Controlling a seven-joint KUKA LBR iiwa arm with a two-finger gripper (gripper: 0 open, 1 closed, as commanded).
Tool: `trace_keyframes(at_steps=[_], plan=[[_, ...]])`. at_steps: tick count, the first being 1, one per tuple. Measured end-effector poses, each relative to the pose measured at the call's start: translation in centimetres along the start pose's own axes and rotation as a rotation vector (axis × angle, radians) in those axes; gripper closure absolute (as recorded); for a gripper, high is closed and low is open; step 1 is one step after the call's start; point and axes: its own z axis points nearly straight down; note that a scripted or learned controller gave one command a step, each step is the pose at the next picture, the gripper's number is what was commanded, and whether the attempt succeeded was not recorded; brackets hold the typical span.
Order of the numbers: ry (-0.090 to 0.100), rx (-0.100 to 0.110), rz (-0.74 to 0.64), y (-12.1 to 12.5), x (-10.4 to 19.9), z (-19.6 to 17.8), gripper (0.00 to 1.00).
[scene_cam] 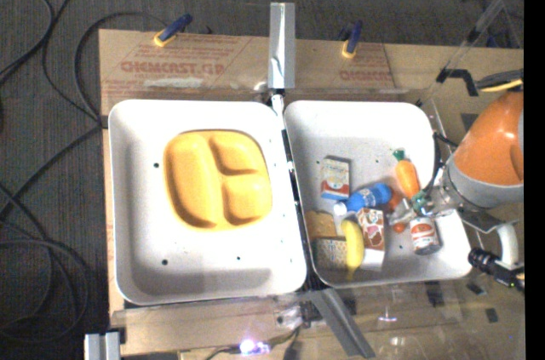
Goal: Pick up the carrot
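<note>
Carrot (407, 176): lies in the right bin (366, 118), toward its right wall, green top pointing away from the camera and orange body pointing down toward the clutter.
Hand (423, 202): I see it just below and to the right of the carrot's lower tip, low in the bin; whether it is spread or closed, or has hold of anything, I cannot tell, since my orange wrist band (498, 141) crowds that corner.
Crowding: a blue bottle (371, 197) sits just left of the carrot's tip, a small can (424, 236) near below my hand, and a red-and-white carton (335, 177) further left. I judge that if I close where I am, I may catch the can or bottle instead.
Wall: the carrot is near the bin's right side, so coming in from that side leaves me little room. I could scrape the rim or nudge the bin across the tabletop (128, 77).
Shape: the carrot tapers and looks smooth; I judge that a grip near the thin tip could squeeze it out sideways.
Rolling: a glancing touch could send it under the bottle or against the banana (352, 243).
Left bin (136, 265): holds a yellow tray (219, 179), well apart and no hazard.
</note>
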Motion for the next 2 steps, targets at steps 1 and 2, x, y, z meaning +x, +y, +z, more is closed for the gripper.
trace_keyframes(at_steps=[1, 2], plan=[[-0.002, 0.022, 0.628, 9.0, 7.6, -6.8, 1.00], [-0.002, 0.022, 0.559, 7.0, 1.9, -7.2, 1.00]])
